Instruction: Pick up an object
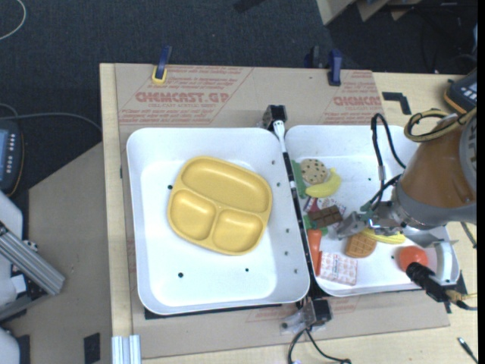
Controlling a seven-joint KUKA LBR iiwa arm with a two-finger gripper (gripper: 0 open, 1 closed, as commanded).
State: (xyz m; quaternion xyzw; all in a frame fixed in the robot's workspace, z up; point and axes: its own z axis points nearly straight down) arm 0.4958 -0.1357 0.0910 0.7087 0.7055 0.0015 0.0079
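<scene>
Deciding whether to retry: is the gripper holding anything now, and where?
Cannot tell. The gripper is low in the right bin, beside the waffle and brown block; no grasp visible.

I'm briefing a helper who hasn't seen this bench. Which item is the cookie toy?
Look in the right bin, at its far end beside the divider. The cookie is the flat, round, tan disc with dark spots, just behind a yellow banana; nothing else there is speckled.

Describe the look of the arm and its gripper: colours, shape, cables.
The arm is a thick, rounded body with a broad orange band and a grey section just below it toward the wrist. Black cables loop along it over the right bin, and a yellowish cable curls by its upper side. The gripper is a small grey metal assembly, its details too fine to make out.
</scene>
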